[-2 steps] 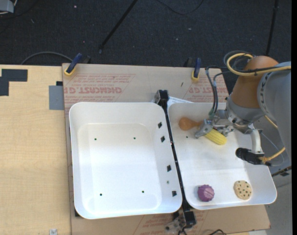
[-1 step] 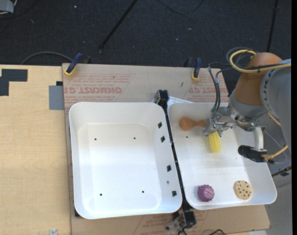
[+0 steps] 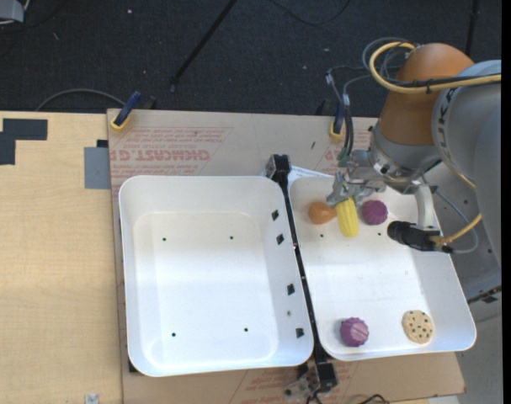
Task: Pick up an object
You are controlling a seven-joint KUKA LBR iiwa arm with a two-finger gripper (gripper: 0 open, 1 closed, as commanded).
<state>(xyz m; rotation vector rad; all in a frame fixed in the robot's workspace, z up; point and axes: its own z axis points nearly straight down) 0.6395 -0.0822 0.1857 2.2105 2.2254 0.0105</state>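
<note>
In the right bin (image 3: 457,310), near its far wall, my gripper (image 3: 348,195) points down from the grey arm with the orange band. A yellow corn cob (image 3: 347,217) hangs tilted from it, its upper end pinched between the fingers. Just left of the cob lies a small orange fruit (image 3: 320,214), and just right of it a purple fruit (image 3: 374,213). Both sit close to the cob. At the bin's near end rest a second purple piece (image 3: 353,332) and a round speckled cookie (image 3: 417,326).
The left bin (image 3: 133,225) adjoins the right one along a black-clipped divider (image 3: 290,259). A black fitting with a cable (image 3: 411,235) juts from the arm over the right bin's right side. Cables loop above the wrist.
</note>
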